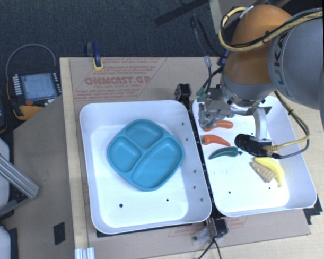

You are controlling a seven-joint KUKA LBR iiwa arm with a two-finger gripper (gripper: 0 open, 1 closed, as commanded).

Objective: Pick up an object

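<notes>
1. A cardboard-topped bench carries two white bins.
2. The gripper hangs at the right bin's upper left; jaw state cannot be told.
3. Just beside lie an orange pepper, green pepper and banana.
4. A blue divided plate fills the left bin.

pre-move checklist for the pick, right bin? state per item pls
1. Targets present in right bin: orange pepper, green pepper, banana. ok.
2. Gripper over right bin's upper left corner, by the orange pepper. ok.
3. Jaws open or shut: cannot tell.
4. Anything held: cannot tell; nothing seen between the jaws.
5. Items spaced apart: the two peppers lie close together. not ok.
6. Left bin holds the blue divided plate, away from the arm. ok.
</notes>
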